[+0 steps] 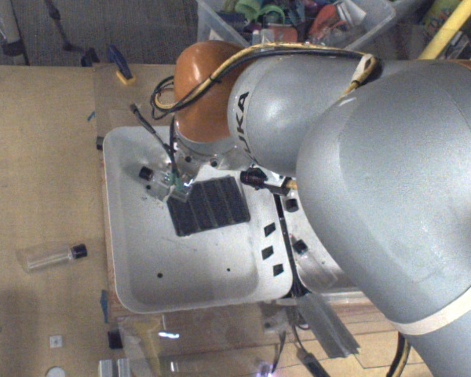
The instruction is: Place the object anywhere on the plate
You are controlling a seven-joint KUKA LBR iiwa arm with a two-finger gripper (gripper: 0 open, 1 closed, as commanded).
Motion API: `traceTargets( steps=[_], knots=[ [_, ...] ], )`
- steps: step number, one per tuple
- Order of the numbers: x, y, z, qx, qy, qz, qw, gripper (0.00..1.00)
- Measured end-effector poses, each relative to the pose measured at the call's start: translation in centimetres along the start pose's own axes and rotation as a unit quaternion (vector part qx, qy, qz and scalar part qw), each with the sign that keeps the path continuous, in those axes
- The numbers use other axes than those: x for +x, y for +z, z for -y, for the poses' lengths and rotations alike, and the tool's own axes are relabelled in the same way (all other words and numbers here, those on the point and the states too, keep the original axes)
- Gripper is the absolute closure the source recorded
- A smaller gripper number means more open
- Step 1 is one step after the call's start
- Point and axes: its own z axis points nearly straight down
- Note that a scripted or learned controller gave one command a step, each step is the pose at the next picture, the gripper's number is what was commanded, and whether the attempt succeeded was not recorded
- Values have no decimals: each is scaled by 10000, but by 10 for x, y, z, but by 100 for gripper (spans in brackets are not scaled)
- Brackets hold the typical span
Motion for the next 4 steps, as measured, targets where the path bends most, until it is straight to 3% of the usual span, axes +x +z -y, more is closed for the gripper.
traceTargets(
  steps=[1,2,3,4],
  knots=[
    [-1,-34,-20,33,-1802,-15,9836,100],
    [72,-2,28,-9,-4539,11,8911,100],
    [20,-17,-4,31,-2597,-16,9657,100],
    [4,-94,-16,40,-1002,-10,9950,100]
  ],
)
